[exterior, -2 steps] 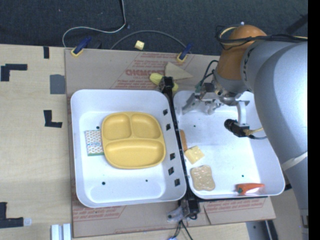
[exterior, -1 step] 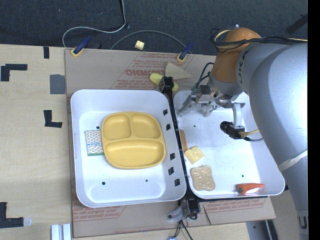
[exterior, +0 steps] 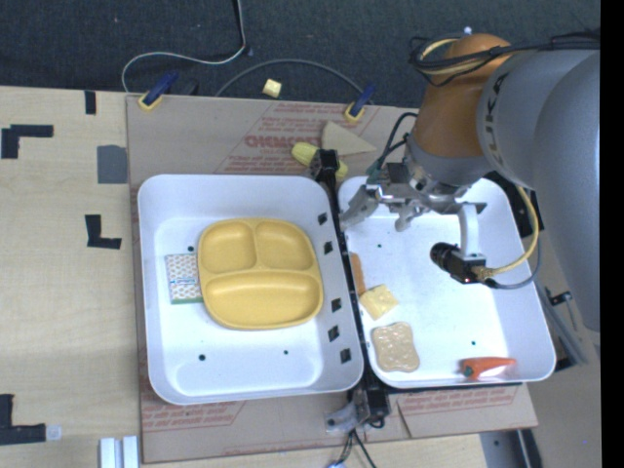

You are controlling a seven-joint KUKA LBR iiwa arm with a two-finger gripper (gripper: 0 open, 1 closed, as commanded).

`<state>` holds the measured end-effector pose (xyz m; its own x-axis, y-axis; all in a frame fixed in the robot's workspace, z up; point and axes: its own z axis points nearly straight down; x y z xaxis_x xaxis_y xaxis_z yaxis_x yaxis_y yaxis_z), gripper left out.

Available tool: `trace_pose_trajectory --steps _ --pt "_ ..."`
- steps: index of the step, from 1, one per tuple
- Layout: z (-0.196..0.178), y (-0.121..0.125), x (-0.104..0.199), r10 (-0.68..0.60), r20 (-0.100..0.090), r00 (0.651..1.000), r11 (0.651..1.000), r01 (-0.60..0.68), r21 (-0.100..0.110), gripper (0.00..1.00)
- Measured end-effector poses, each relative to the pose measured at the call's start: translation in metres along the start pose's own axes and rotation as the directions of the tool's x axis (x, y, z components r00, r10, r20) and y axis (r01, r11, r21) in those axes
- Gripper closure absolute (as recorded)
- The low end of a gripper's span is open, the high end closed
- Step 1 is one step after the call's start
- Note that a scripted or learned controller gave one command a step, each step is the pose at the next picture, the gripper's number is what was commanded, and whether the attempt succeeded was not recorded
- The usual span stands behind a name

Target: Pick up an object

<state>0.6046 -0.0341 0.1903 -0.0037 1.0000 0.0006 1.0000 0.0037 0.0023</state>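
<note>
In the right bin lie a pale yellow cheese-like wedge, a tan bread-like piece, an orange carrot at the front right, and a thin brown stick along the left wall. My gripper hangs over the back left part of this bin, its two grey fingers spread apart with nothing between them. It is well behind the cheese wedge and apart from every object.
The left bin holds a yellow divided plate and a small patterned card beside it. A yellow item and a small yellow block lie on the cardboard behind the bins. A black cable plug hangs from the arm.
</note>
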Motion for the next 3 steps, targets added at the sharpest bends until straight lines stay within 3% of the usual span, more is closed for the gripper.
trace_pose_trajectory --steps 1,2,3 --pt "0.006 -0.023 -0.008 0.003 0.001 1.000 1.000 -0.003 0.005 0.00" --pt "0.007 -0.009 -0.006 0.002 0.000 1.000 1.000 -0.002 0.003 0.00" --pt "0.006 -0.016 -0.027 0.005 0.001 1.000 1.000 -0.005 0.004 0.00"
